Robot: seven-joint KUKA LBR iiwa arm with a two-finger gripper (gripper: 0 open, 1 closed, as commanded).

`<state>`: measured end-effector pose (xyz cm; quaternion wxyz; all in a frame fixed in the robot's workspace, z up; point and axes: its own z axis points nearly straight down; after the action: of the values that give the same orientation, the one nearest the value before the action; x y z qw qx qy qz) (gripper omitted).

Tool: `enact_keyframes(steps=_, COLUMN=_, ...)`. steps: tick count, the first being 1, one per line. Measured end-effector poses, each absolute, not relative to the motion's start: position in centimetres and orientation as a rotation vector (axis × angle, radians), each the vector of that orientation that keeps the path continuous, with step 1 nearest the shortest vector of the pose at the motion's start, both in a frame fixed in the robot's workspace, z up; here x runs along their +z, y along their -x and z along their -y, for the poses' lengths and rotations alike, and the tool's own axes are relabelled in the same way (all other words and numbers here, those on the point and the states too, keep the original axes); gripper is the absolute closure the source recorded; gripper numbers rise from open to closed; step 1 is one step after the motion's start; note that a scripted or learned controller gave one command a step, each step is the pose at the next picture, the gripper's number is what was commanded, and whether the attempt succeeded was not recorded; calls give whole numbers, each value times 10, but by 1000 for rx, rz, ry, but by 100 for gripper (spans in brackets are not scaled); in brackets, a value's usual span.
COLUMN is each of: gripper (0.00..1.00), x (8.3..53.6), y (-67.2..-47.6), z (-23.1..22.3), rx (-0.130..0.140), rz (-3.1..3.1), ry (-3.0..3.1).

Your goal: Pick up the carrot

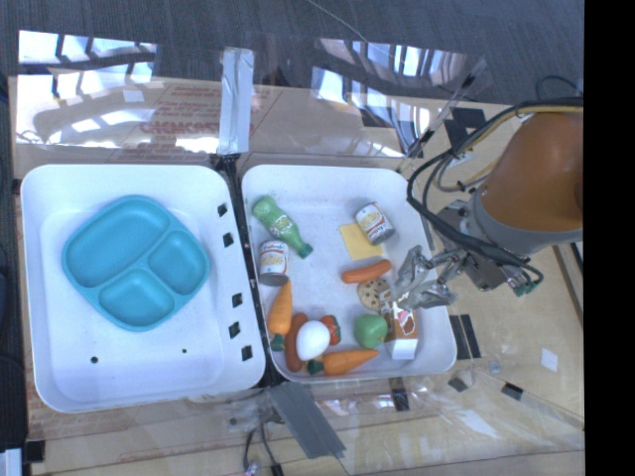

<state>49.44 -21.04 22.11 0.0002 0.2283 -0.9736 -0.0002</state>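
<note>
While a blue plate (136, 261) sits in the left bin (60, 365), carrots (281, 310) crowd an egg (313, 339) and can (273, 259) rightward; the gripper (415, 288) hovers nearby, fingers seemingly apart, holding nothing.

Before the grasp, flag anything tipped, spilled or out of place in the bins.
Nothing spilled or damaged. The green bottle lies on its side in the right bin, and toy food is piled against the near wall. The blue divided plate sits flat in the left bin.
</note>
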Motion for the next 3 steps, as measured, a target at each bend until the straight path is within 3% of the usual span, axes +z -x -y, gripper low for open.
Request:
enact_keyframes(steps=1, gripper=100, x=258, y=-548, z=210, rx=3, rz=3120, ry=-402)
enact_keyframes(steps=2, gripper=100, x=181, y=-505, z=209, rx=-4, rz=3121, ry=-320)
enact_keyframes(steps=3, gripper=100, x=160, y=-549, z=210, rx=-1, rz=3100, ry=-519)
